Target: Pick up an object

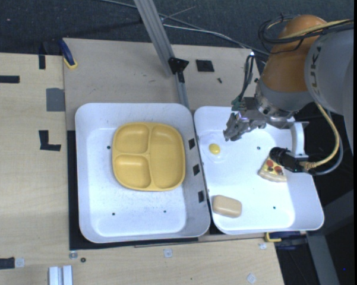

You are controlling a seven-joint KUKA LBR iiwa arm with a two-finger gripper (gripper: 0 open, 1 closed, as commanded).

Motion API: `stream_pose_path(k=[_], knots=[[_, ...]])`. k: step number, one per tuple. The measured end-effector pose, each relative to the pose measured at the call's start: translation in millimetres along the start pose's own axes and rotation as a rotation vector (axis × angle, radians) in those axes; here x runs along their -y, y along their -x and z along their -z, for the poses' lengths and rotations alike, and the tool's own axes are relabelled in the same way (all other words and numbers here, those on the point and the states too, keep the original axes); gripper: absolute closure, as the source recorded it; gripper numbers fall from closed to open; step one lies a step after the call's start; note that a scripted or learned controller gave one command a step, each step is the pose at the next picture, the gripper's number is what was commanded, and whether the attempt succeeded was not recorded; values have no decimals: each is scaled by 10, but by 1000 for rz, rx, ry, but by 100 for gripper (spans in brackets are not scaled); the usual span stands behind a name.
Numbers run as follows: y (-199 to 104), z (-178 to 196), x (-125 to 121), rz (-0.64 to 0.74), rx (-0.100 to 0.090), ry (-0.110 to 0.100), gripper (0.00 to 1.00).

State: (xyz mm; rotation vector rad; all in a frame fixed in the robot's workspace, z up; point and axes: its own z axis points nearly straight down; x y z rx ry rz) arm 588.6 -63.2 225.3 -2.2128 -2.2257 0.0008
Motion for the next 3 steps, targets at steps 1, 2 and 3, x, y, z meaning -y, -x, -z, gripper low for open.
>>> stream_pose_path(k=[1, 2, 3], knots=[[-494, -113, 123, -1, 1, -1, 100], [-1098, -122, 214, 2, 0, -1, 100], [-1506, -52, 363, 1, 0, -1, 100]])
